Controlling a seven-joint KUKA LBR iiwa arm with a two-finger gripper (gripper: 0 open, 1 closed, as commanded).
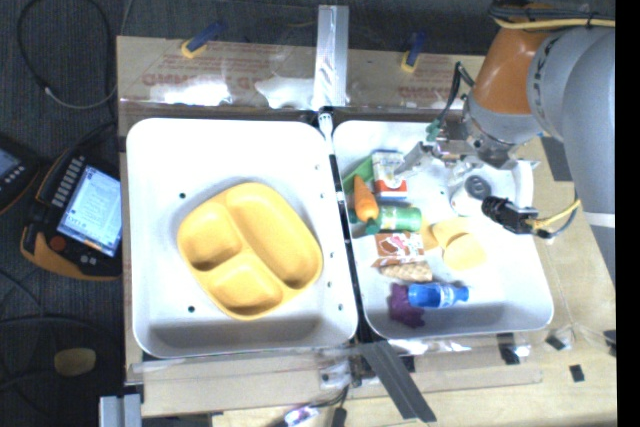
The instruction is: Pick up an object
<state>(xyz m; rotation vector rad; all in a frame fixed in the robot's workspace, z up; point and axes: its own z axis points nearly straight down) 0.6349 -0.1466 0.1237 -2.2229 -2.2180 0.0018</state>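
Dark carpet surrounds the bench (150,65), on which two shallow white bins sit side by side. At the far left, off the bench, an orange-cased handheld controller (75,215) with a lit screen lies on the floor among black cables.

The left bin (160,145) contains a yellow divided tray (250,247) with three compartments, set at an angle near the bin's middle.

The right bin (520,305) holds a cluster of small things along its left half. Nearest the divider between the bins lies an orange carrot (366,201), with a green piece beside it. Just right of the carrot sits a small white and red carton (388,177), and below that a green can (398,217) on its side. Further toward the near edge come a red packet (400,243), a brownish snack packet (403,269), a blue bottle (437,295) lying flat, and a purple item (405,308) touching the bottle's left end. A pale yellow block (455,245) lies to the right of the packets.

The grey arm with its orange band (505,70) reaches in from the right, over the far right part of the right bin. The pincer (432,147) points leftward toward the carton, close to its upper right corner. Whether its fingers are spread or closed cannot be told, and nothing is seen between them.
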